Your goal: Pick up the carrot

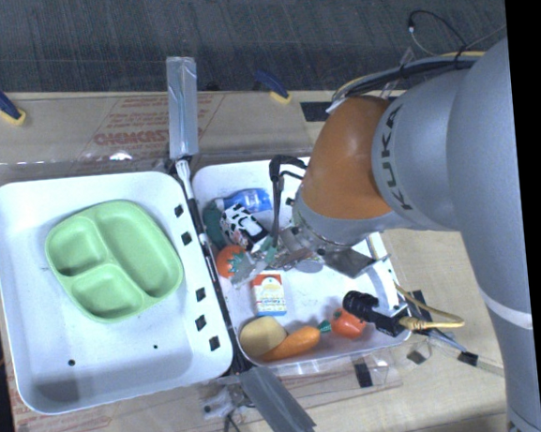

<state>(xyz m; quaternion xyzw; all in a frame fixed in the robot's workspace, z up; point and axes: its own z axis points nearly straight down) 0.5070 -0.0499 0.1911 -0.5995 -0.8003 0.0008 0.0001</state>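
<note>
Carrot (296, 342): lies on its side at the 6 o'clock edge of the right bin (310, 296). Its orange body runs roughly from 8 to 2 o'clock, with the green top at the 2 o'clock end. Nothing grips it.
Gripper (266, 254): low over the middle of the right bin, at about 11 o'clock from the carrot and well apart from it. Whether it is open or closed cannot be told, as it blurs into the clutter around it.
Arm (434, 149): grey with an orange band, reaching in from 3 o'clock and covering the bin's 1 to 3 o'clock part.
Yellowish potato-like lump (261, 333): touching the carrot's 9 o'clock end, at the bin's 7 o'clock corner.
Red-orange piece (349, 324): just beside the carrot's green top, on its 3 o'clock side.
Small carton (270, 293): white with a red top, at 12 o'clock from the lump, between the gripper and the carrot.
Red round thing (228, 261): tomato-like, just beside the gripper at its 9 o'clock, near the bin's 9 o'clock wall.
Black-and-white thing (243, 227): at 11 o'clock from the gripper; its kind is unclear.
Blue-and-white packet (248, 201): near the bin's 12 o'clock wall.
Left bin (38, 353): holds a green divided plate (114, 260) with three compartments, lying flat toward its 12 o'clock half.
</note>
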